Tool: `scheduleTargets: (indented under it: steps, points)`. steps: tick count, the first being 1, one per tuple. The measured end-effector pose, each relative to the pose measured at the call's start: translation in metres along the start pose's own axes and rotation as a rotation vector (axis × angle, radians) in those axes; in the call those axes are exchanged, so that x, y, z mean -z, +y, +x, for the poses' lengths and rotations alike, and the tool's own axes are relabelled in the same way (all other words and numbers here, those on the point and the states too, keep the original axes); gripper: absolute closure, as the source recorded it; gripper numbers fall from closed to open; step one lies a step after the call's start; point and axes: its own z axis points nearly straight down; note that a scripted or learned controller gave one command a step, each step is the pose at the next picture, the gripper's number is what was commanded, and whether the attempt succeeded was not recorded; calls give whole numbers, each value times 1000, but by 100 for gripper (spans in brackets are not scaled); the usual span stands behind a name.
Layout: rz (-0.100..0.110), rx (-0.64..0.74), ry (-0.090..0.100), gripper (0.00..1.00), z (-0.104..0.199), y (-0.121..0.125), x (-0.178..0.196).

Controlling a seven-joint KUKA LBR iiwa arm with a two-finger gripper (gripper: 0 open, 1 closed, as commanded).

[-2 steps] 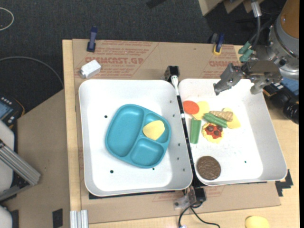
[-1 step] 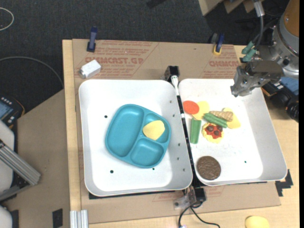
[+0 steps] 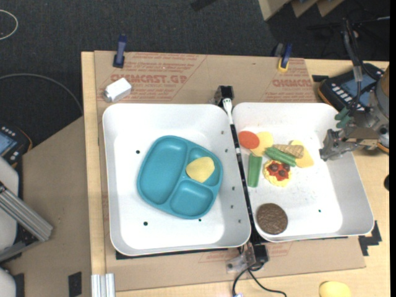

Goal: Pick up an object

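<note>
The right bin holds a cluster of toy food. In it are a red tomato slice, a yellow piece, a green cucumber stick, a small pizza round, a green pod and a tan cracker. A brown patty lies alone near the front rim. In the left bin a teal divided plate carries a yellow chip. My gripper hangs over the right bin's right side, just right of the cluster, with nothing visibly in it.
A small white block lies on the cardboard behind the left bin. Blue clamps pin the board's far edge. A black device sits at the far right, and a yellow object lies off the board at the front right.
</note>
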Motion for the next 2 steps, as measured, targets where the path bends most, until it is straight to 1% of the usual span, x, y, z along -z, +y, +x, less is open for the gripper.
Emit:
scheduleTargets:
  steps: [1, 2]
  points:
    - [-9, 4, 0, 100, -76, 23, -30]
    - [-23, 25, 4, 100, 33, 22, 39]
